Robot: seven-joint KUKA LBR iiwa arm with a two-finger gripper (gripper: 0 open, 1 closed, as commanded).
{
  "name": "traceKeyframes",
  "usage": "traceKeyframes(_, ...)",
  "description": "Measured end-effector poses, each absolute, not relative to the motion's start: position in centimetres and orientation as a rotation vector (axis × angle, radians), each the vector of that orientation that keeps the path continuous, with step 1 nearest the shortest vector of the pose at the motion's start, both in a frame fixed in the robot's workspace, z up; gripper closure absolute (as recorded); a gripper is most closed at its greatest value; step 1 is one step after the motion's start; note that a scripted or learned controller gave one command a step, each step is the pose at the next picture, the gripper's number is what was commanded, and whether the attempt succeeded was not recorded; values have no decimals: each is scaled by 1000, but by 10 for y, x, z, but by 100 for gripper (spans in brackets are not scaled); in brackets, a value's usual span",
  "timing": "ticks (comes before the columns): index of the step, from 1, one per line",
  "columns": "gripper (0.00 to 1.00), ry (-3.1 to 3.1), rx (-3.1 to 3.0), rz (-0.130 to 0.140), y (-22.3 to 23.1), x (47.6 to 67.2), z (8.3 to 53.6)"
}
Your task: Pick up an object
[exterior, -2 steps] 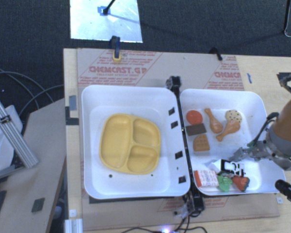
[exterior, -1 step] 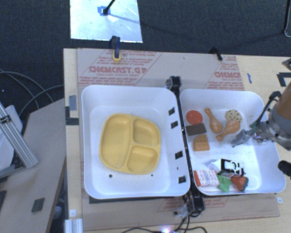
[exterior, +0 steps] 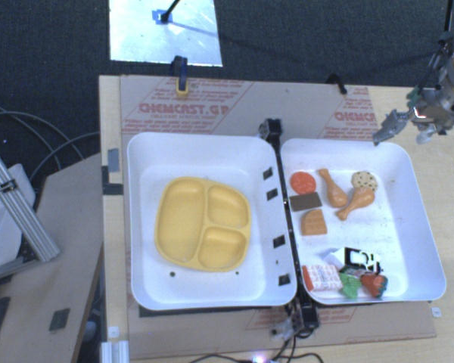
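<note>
While the gripper (exterior: 399, 124) hangs at the far right corner of the right bin (exterior: 420, 225), above the rim and well apart from every item, the pick has not begun; its fingers look spread, one slim tip pointing left and down with nothing between them and nothing touched. The candidates lie in the bin's left half: a red tomato slice (exterior: 303, 181), two toy drumsticks (exterior: 345, 193), a cookie (exterior: 363, 179), a brown slab (exterior: 306, 201) and an orange wedge (exterior: 313, 222); nearer, a small heap of packets and a strawberry (exterior: 374, 283). The likely trouble is crowding; close neighbours could leave the fingers on two things, or nudge one aside. The yellow divided plate (exterior: 203, 223) sits in the left bin (exterior: 140, 203).
</note>
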State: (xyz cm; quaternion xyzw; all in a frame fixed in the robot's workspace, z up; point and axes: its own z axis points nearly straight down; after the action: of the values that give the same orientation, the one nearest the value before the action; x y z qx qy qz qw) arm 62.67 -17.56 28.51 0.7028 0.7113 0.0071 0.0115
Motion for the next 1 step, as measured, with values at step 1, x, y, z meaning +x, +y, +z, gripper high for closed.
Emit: traceKeyframes(1, 0, 2218, 2229, -6, -209, 545, 241)
